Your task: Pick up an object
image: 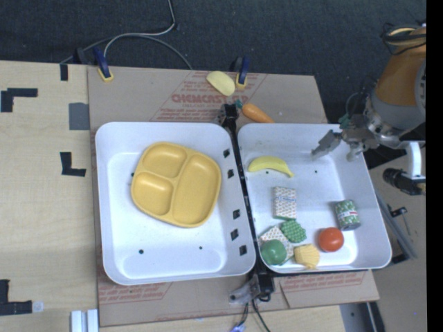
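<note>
Gripper (337, 144): two grey fingers spread apart, nothing between them, poised over the upper right rim of the right bin (360, 185); arm (401, 81) grey with an orange band, entering from the right.

Bins: two, shallow, white, side by side. Left bin (118, 206) holds one yellow divided plate (176, 183) with three compartments, lying flat near its centre.

Right bin contents, seven pieces, largest first:
- one yellow banana (270, 164), curved, lying alone in the upper left part;
- one checked block (284, 202), pale with a small red and green pattern, at mid-bin;
- one green patterned can (347, 214), near the right wall;
- one red tomato (331, 239), round, just below the can;
- one green checked piece (293, 230), below the block;
- one green round fruit (274, 252), possibly an apple, the view being soft;
- one yellow lumpy piece (306, 256), at the lower rim.
The last three cluster together, touching or nearly so.

Outside the bins, on the cardboard sheet (138, 95): one pale yellow piece (221, 83) and one orange carrot (256, 113), both by the top of the divide.
</note>
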You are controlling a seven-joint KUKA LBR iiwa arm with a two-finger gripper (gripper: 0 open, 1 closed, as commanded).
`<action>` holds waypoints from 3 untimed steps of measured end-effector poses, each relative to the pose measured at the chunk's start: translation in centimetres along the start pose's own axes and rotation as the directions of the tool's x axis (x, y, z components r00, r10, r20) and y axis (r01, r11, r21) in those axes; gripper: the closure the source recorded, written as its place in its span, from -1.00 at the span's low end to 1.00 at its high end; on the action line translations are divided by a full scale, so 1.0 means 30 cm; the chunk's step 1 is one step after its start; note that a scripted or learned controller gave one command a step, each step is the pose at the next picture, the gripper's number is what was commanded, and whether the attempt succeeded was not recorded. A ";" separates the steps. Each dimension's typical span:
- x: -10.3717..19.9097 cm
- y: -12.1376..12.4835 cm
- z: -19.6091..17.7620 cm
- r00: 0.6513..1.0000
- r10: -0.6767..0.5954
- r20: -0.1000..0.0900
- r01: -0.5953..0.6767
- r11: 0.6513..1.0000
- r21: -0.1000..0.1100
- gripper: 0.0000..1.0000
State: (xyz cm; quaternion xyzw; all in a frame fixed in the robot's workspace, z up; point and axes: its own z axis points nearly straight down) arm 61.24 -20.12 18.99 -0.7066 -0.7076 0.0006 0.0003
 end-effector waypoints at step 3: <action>0.583 0.024 0.014 1.000 -0.003 -0.002 0.003 1.000 -0.004 1.00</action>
